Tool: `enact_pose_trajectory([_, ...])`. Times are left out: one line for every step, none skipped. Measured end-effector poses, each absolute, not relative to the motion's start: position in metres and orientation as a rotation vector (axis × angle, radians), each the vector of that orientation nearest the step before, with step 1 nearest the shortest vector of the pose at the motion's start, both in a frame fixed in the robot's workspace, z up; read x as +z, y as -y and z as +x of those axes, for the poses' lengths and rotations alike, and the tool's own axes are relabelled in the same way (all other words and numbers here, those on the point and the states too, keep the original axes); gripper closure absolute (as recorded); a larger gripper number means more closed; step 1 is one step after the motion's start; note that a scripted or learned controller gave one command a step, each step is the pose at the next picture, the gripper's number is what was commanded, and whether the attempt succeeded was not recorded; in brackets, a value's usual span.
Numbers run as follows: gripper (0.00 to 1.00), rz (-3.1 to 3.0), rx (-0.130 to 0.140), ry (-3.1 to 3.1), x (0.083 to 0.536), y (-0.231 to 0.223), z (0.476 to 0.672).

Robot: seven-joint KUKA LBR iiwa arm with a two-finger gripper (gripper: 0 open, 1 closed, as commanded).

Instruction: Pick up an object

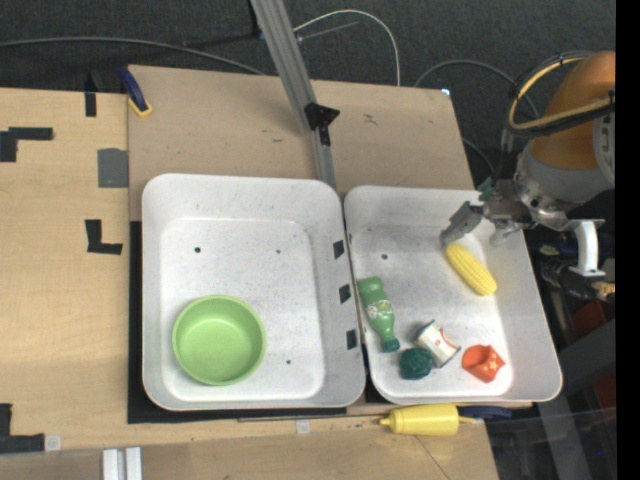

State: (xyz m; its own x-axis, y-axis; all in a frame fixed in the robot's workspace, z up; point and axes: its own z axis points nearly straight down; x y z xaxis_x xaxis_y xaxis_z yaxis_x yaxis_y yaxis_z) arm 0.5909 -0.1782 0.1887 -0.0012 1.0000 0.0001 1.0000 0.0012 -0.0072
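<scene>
Camera view: my claw (478,220) over right bin (520,298), upper part, fingers spread wide, nothing between them. Corn cob (470,269) just below claw at 6 o'clock, apart from fingers. Green bottle (378,313), small cup (437,341), red piece (482,362) lower in same bin. Green bowl (219,339) in left bin (240,208). Yellow bottle (424,420) on bench (60,268) at bin's 6 o'clock edge.

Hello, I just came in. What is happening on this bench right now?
A grey robot arm reaches in from the right, and its gripper hovers over the right bin, just above a yellow corn cob. It holds nothing. A green bottle, a small can, a dark green piece and a red piece also lie there. The left bin holds a green bowl.
</scene>
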Motion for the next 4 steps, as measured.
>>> enact_pose_trajectory([0.0, -2.217, 0.007, 2.22, 0.144, 0.181, 0.593])
enact_pose_trajectory([0.0, -2.221, 0.004, 2.224, 0.092, 0.181, 0.593])
enact_pose_trajectory([1.0, -2.217, 0.003, 2.223, 0.102, 0.18, 0.593])
enact_pose_trajectory([1.0, -2.222, -0.002, 2.225, 0.146, 0.181, 0.599])
